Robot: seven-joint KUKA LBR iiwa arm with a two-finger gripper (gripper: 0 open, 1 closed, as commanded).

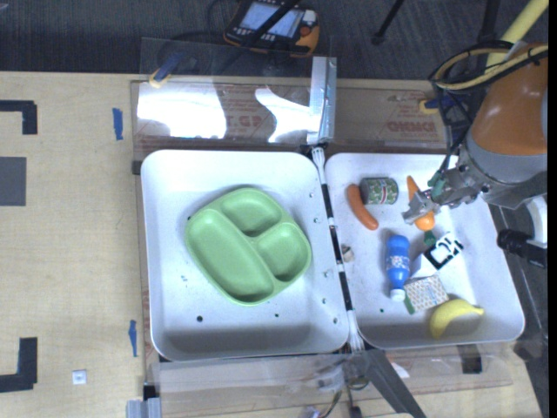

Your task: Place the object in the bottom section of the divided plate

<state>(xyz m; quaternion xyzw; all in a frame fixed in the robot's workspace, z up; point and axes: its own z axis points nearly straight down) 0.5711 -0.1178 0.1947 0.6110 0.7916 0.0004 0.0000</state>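
Note:
The green divided plate lies in the left bin, with one large section on its left and two smaller ones on its right. My gripper reaches down into the right bin from the right. Its tip is just above a small orange object, with an orange carrot-like piece close behind it. The angle hides whether anything is held.
The right bin also holds an orange sausage, a green can, a blue bottle, a black-and-white cube, a patterned packet and a yellow banana. A raised divider separates the bins.

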